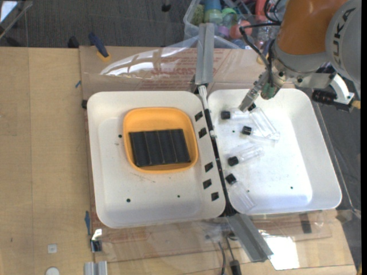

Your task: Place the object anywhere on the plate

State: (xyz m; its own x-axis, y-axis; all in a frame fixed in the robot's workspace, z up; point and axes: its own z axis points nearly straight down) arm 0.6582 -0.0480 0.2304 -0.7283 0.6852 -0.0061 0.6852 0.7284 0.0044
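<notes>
An orange plate (133,123) sits in the left bin (109,188). A flat black ribbed object (159,148) lies on the plate and covers most of its floor. My gripper (248,105) hangs over the far left part of the right bin (298,176), apart from the plate and to its right. I see nothing held at its tip. Just below the tip lie a clear plastic piece (262,125) and small black bits (246,130).
A second clear plastic piece (248,152) and more small black bits (231,161) lie in the right bin near the divider (211,148). A crate of colourful items (229,7) stands behind the bins. Clear plastic wrap (149,65) lies behind the left bin.
</notes>
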